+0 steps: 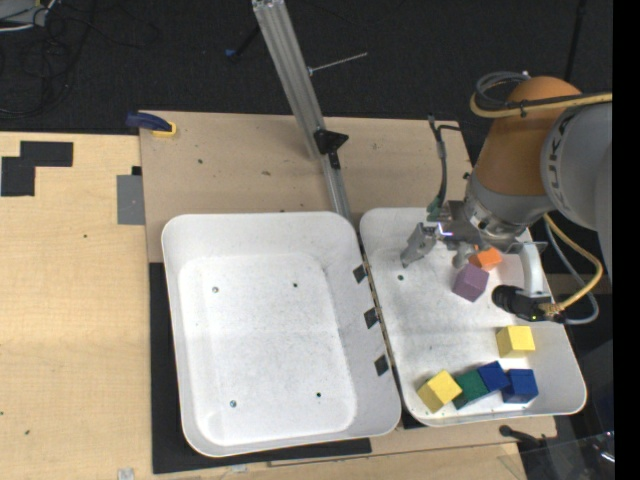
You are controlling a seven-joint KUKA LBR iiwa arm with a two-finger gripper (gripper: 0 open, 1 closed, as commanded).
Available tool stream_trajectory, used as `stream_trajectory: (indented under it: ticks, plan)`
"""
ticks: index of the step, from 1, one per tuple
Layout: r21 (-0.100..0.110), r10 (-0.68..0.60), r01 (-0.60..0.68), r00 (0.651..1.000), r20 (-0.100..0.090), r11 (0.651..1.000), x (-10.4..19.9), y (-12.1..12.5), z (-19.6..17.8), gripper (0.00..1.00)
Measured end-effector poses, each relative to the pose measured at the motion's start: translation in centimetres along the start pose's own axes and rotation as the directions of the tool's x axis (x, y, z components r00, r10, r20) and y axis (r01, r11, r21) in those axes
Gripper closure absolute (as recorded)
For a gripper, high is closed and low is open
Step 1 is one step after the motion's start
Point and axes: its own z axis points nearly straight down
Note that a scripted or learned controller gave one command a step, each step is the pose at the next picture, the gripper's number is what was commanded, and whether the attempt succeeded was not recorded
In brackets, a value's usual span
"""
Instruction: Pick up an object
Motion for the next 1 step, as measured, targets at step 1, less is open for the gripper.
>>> stream_trajectory:
  ticks: [1]
  plan:
    - [0.000,0.000,0.000,1.000,0.000,1.000,-0.87,-0.59,5.57,0.00]
